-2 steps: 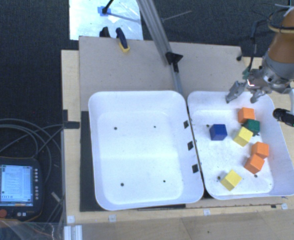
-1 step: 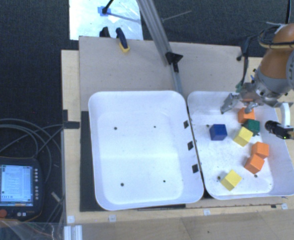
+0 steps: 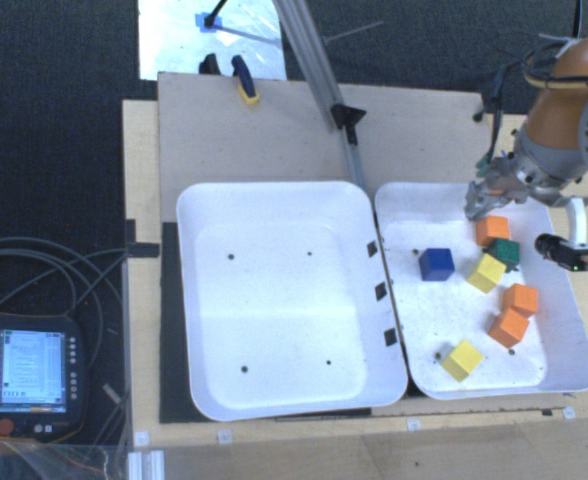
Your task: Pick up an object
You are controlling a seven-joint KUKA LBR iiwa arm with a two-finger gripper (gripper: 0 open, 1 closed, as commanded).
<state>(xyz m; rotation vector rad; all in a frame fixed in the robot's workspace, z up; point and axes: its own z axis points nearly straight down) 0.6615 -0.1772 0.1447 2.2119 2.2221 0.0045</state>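
Grey-and-orange, the KUKA arm (image 3: 564,108) came in from the right and bent down over the far right corner of the right-hand white plastic bin (image 3: 404,268). Its two-finger gripper (image 3: 482,204) hung low near the bin's back rim, pointing down and a bit left. Honestly couldn't tell if it was released or clenched, the tips were just a grey blur, and nothing was visibly held.

All the blocks sat in that right bin. An orange cube (image 3: 492,230) lay just under and beside the gripper, with a dark green cube (image 3: 507,253) touching it on the near side and a yellow cube (image 3: 486,272) tucked against the green one. A blue cube (image 3: 436,264) sat off on its own toward the middle. Closer to the right wall were two more orange cubes (image 3: 515,313), stacked up against each other, and a second yellow cube (image 3: 463,359) lay near the front rim.

Room-wise: the blue one had clear floor all round, the front yellow one too. The cluster by the gripper was tight. The left-hand white plastic bin (image 3: 204,268) butted up against the right one, black clips (image 3: 381,290) along the shared edge.
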